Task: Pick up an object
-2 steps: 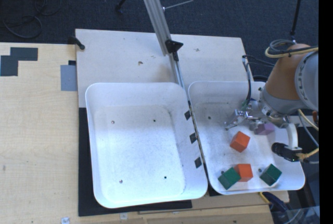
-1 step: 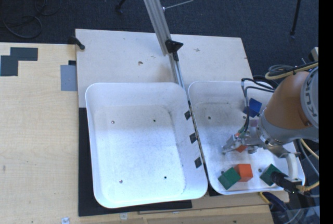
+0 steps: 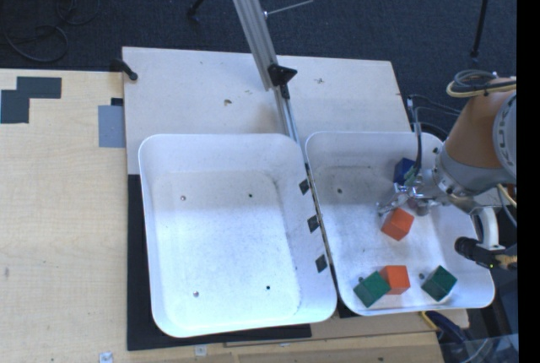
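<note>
Two shallow white bins sit side by side on the table (image 3: pixel 59 209), whose pale wood-grain top shows at the left. Both bins look like smooth moulded plastic with rounded corners and a low raised rim. The left bin (image 3: pixel 169 163) has a speckled, scuffed floor. The right bin (image 3: pixel 354 159) holds the blocks.

Five small blocks can be counted: two orange, two green and one blue. One orange block (image 3: pixel 397 224) lies tilted in the middle of the right bin, just below the gripper (image 3: pixel 408 194). The second orange block (image 3: pixel 396 279) sits near the bin's front rim, touching a dark green block (image 3: pixel 370 289) on its left. The other green block (image 3: pixel 439 283) lies apart from that pair, toward the front right corner. The blue block (image 3: pixel 405 170) is partly hidden behind the gripper. All have a matte, foam-like look and roughly cubic shape.

The grey arm (image 3: pixel 483 142) with its orange band reaches in from the right, its metallic gripper low over the right bin, close above the tilted orange block. Whether its fingers stand apart or together cannot be told.

One ribbed aluminium rail (image 3: pixel 253 19) slants from the top of the view down to the gap between the bins, and three small black clips (image 3: pixel 313 223) line that divide.
</note>
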`<state>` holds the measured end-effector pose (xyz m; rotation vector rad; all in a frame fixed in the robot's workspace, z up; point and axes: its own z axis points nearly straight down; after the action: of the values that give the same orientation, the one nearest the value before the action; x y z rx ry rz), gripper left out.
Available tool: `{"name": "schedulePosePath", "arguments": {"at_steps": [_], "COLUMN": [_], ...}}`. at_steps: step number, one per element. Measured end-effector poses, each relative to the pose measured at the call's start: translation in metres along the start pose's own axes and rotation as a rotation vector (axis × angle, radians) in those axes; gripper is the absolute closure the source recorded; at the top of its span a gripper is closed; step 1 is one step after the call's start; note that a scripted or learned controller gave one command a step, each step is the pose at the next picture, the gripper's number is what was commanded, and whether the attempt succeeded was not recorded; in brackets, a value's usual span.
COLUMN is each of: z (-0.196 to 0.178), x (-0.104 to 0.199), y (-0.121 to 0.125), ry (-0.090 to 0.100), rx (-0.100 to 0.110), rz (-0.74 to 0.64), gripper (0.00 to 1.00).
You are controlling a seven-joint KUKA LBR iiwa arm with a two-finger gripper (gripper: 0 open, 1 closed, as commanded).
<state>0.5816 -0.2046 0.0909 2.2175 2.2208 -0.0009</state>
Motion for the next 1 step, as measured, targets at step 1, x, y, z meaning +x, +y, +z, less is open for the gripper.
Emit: {"name": "schedulePosePath", "arguments": {"at_steps": [1], "z": [-0.0011], "x": [0.0237], "y": [-0.0448], "ry": [0.003], "rx": [0.002], "rz": [0.005], "gripper": [0.00]}}
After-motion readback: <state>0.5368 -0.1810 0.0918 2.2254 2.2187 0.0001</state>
